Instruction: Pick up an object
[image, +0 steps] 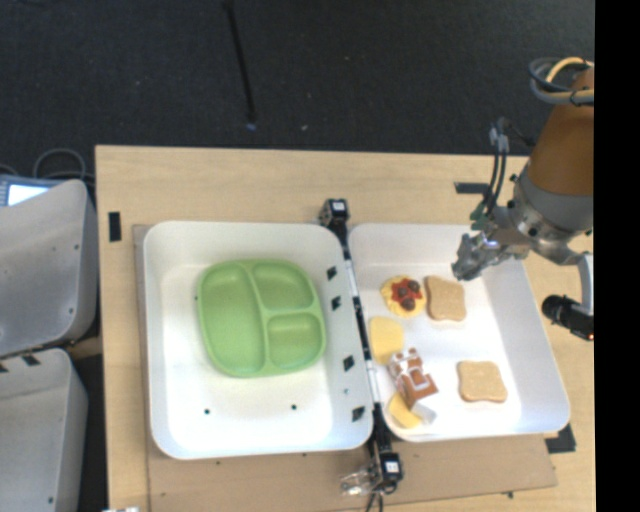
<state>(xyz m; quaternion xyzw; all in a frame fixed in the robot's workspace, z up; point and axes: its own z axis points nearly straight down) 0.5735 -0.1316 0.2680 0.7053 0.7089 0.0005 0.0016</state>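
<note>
Wooden worktop (120, 180) is carrying two shallow white bins side by side. Left bin (170, 400) is holding a green divided plate (263, 317), lying flat a little left of the bin's middle, its three compartments facing up.

Right bin (530, 400) is holding the food pieces. A small round piece with red topping (404, 295) is lying at the far left of the group, with a slice of toast (446, 300) just beside it on the right. Nearer the camera, a yellow cheese-like slab (385, 338) is sitting close to the bin's left wall. Below it a brown and white block-like item (413, 376) is resting against another yellow piece (404, 412) at the bin's near left corner; whether they are touching or overlapping is hard to make out. A second slice of toast (481, 381) is lying apart, toward the near right.

The arm is reaching in from the right, orange band showing above the grey wrist. The end effector (470, 258) is hanging over the far part of the right bin, just beyond and to the right of the far toast slice. Nothing is showing between its tips; whether it is open or closed, cannot tell at this slant.
</note>
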